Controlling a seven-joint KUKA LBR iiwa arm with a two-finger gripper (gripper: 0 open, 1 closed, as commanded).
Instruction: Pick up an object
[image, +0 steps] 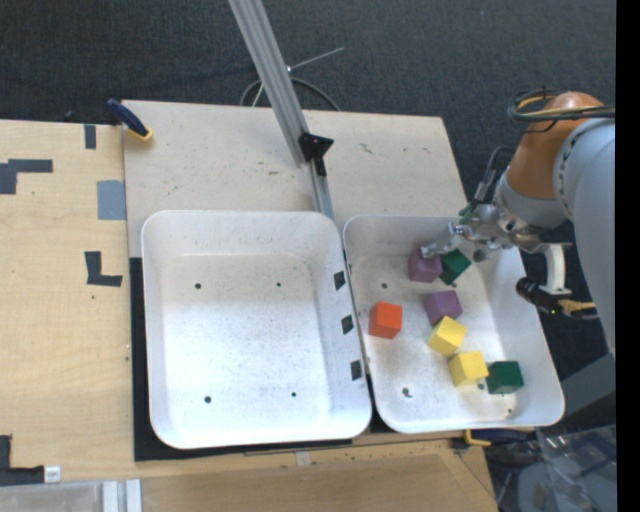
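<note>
My gripper (458, 250) hangs over the far part of the right bin (530, 335), reaching in from the right. Directly beneath it lie a dark green block (456, 267) and a purple block (423, 267), side by side and touching. Whether the green block is gripped is hidden by the wrist. Nearer the front sit a second purple block (442, 304), an orange block (386, 320), two yellow blocks (447, 336) (466, 368) and another green block (505, 377).
The left bin (160, 330) adjoins the right one, with black clips along the shared wall. A slanted metal pole (280, 85) crosses the bench behind the bins. A blue and yellow tool (129, 119) lies at the far left.
</note>
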